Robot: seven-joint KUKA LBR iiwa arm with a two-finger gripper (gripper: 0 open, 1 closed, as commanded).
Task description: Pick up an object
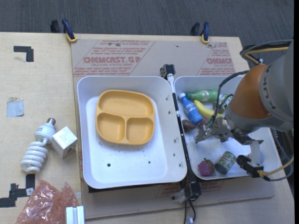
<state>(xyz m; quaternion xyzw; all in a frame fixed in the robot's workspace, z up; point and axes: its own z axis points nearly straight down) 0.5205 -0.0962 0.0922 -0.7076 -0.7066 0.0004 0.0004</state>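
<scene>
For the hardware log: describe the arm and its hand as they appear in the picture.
The arm is thick and rounded, grey, with a broad orange band above the wrist. Black and yellow cables loop along its upper side, and thinner dark wires run down toward the wrist. The hand is a small metallic grey assembly, blurred here, over the right bin.

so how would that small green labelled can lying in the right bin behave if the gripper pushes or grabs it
The small green labelled can lies on its side, so a push would probably roll it toward the dark red fruit beside it. Its rounded, likely smooth wall may slip between fingers. It looks rigid.
</scene>
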